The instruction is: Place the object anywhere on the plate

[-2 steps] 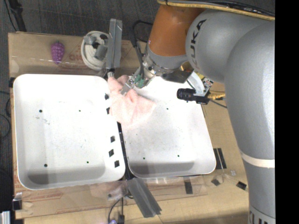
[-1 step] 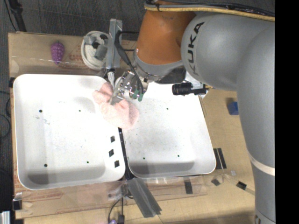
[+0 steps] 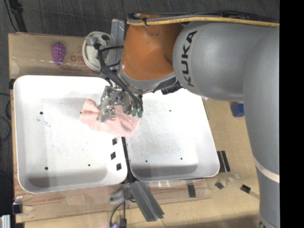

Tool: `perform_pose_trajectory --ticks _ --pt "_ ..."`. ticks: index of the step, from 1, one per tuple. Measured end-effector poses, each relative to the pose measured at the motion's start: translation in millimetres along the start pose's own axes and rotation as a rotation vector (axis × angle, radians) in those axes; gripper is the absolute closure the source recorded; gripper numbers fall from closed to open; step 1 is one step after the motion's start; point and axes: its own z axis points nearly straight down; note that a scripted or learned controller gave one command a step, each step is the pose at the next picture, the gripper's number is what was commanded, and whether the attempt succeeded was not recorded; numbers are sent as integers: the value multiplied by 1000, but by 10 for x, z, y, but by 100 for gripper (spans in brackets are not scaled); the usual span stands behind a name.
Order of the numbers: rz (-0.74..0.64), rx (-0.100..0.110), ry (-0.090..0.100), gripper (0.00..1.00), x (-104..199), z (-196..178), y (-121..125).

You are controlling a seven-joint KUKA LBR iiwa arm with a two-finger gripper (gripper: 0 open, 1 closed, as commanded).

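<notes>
A crumpled pink cloth-like object point(image 3: 116, 121) lies at the right edge of the left bin point(image 3: 33, 127), reaching over the rim towards the right bin point(image 3: 180, 141). My gripper point(image 3: 115, 106) hangs right over its top part, touching or just above it. The metal gripper parts hide the object's upper middle. I cannot tell whether the object is held. The big grey and orange arm point(image 3: 190, 51) covers the back of the right bin.
A small purple object point(image 3: 58, 52) sits on the brown bench behind the left bin. A white ring-shaped item point(image 3: 92, 49) stands beside the arm's base. A blue bit point(image 3: 237, 109) lies right of the right bin.
</notes>
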Motion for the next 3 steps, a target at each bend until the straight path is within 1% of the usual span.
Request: perform_pose_trajectory --ticks 1,2,3 --pt "-38 0 -1 100 277 -25 330" --pt "-40 0 -1 100 602 21 827" --pt "-41 1 -1 100 845 -52 1282"
